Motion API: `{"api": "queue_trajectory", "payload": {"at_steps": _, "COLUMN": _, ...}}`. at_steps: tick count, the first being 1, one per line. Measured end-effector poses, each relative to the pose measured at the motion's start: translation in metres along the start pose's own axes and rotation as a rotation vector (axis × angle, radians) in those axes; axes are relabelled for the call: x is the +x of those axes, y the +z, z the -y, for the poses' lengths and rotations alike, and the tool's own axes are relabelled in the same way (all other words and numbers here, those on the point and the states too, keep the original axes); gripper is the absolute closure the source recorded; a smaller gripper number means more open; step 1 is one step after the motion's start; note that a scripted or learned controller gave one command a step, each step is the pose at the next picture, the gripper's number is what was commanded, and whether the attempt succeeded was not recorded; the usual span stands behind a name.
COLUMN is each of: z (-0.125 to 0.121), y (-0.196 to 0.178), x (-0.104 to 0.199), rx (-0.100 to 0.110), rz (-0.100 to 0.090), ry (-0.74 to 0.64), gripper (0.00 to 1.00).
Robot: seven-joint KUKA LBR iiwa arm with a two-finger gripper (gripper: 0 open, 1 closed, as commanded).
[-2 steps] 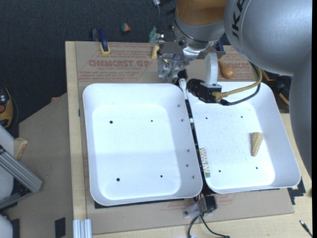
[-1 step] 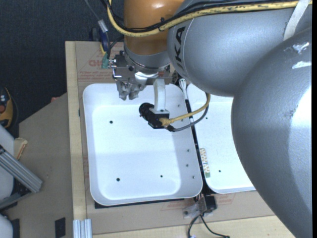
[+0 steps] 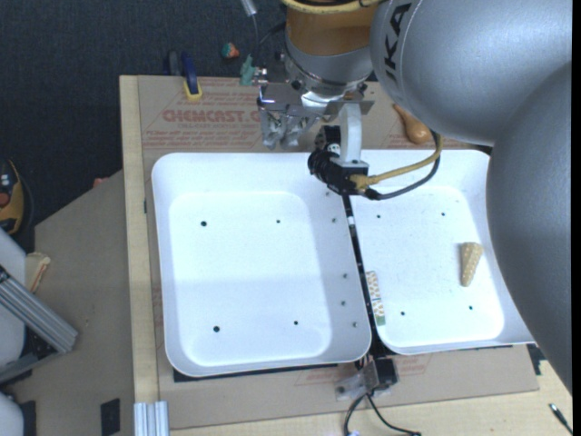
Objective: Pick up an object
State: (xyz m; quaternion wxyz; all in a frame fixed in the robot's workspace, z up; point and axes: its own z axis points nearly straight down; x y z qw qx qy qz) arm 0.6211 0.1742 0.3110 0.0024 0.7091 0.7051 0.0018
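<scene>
**Hand well apart from the cone: line up before going down**

The hand (image 3: 284, 133) hangs over the far side of the desk (image 3: 218, 107), just beyond the back rim of the left bin (image 3: 168, 243). Nothing can be seen in its grasp, and whether it is released or clenched cannot be told from this angle. The likeliest thing to pick is the small tan cone (image 3: 469, 263), lying on its side in the right bin (image 3: 408, 334) near that bin's right wall and well apart from the hand.

To do the step well, the arm should travel raised across to the right bin and stop squarely above the cone's middle. The wrist should then turn so the grasp closes across the cone's width, not along its length — a tapered body may slip out if pinched near the tip. Descend straight, and close only once low around it.
</scene>
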Motion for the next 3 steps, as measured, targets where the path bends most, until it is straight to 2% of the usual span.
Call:
{"api": "queue_trajectory", "payload": {"at_steps": 1, "z": 0.076, "y": -0.017, "x": 0.028, "rx": 0.010, "rz": -0.003, "ry": -0.011, "gripper": 1.00}}
{"api": "queue_trajectory", "payload": {"at_steps": 2, "z": 0.047, "y": 0.060, "x": 0.051, "rx": 0.015, "rz": 0.002, "ry": -0.008, "gripper": 1.00}}
{"api": "queue_trajectory", "payload": {"at_steps": 3, "z": 0.086, "y": -0.025, "x": -0.050, "rx": -0.002, "rz": 0.000, "ry": 0.004, "gripper": 1.00}}
